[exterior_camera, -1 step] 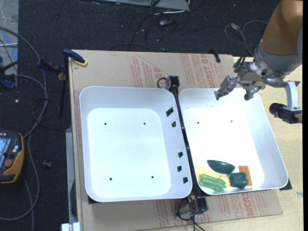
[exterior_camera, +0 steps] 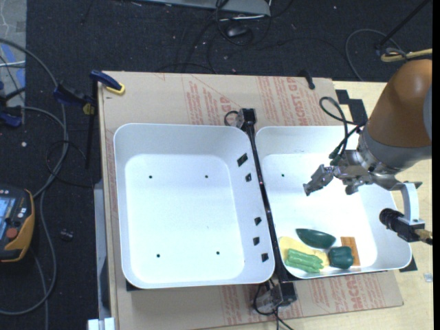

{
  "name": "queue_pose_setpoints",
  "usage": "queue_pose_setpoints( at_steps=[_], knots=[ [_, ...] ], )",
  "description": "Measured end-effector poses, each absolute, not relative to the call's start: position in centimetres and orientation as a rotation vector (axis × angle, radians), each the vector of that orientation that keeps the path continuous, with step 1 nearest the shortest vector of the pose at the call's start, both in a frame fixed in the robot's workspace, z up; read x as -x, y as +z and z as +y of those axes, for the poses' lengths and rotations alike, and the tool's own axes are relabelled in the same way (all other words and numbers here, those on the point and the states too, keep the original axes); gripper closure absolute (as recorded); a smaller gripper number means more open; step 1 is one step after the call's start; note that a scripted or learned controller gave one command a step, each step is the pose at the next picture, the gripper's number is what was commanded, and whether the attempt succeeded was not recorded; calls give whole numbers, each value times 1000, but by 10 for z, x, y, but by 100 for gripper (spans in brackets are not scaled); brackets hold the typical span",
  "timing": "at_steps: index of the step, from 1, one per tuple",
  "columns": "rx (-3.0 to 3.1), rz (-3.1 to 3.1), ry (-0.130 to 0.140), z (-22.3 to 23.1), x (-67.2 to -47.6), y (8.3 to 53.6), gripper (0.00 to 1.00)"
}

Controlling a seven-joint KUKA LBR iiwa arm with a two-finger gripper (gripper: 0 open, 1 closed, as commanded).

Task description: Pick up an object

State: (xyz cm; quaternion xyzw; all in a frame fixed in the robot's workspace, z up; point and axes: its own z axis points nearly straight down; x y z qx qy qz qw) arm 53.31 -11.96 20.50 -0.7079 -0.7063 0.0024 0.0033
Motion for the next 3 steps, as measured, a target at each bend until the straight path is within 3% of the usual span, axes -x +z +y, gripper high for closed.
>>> queue_pose_setpoints(
  at_steps=[1,2,3],
  knots=[
    [2224,-2227,-8,-102,-497,286,0],
    [2221,-2221,0,-103,-497,283,0],
    [2221,-2222,0,-103,-497,293,100]
  ],
)
